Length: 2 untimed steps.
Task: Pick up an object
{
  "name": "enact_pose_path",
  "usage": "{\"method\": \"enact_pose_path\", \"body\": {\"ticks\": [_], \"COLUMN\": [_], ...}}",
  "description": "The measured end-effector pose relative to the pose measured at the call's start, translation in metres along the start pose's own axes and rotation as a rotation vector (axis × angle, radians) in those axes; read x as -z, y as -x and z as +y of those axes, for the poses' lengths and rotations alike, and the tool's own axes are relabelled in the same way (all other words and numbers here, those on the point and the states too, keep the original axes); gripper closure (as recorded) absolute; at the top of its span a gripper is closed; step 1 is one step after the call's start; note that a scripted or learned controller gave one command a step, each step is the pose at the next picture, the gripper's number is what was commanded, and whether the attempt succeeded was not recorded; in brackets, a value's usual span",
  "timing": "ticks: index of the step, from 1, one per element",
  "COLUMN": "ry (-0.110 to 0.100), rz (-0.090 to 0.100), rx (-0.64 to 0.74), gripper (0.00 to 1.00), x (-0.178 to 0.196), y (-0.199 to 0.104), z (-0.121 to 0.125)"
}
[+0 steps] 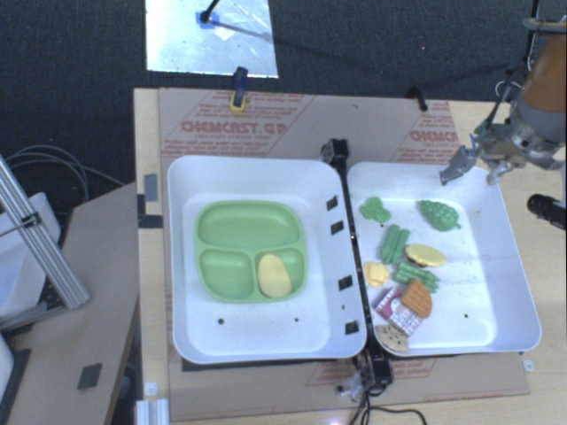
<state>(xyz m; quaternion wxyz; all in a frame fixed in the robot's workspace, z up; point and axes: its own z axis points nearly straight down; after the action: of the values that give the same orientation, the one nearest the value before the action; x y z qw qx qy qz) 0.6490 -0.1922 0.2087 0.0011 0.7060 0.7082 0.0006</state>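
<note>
Your two bins sit side by side: the left bin holds a green tray, the right bin a cluster of toy food. Your gripper hangs over the right bin's far edge, fingers spread, holding nothing.

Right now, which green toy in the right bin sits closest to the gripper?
The leafy dark-green piece near the bin's upper right, just below-left of the gripper. The broccoli-like piece and the green pods lie farther left.
</note>
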Motion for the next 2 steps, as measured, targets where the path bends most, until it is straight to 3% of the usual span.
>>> {"method": "enact_pose_path", "body": {"ticks": [1,2], "ry": [-0.005,-0.007], "rz": [0.003,0.002], "rx": [0.000,-0.003], "gripper": [0.00,0.00], "x": [0.017,-0.025], "y": [-0.054,-0.055], "z": [-0.083,-0.128]}}
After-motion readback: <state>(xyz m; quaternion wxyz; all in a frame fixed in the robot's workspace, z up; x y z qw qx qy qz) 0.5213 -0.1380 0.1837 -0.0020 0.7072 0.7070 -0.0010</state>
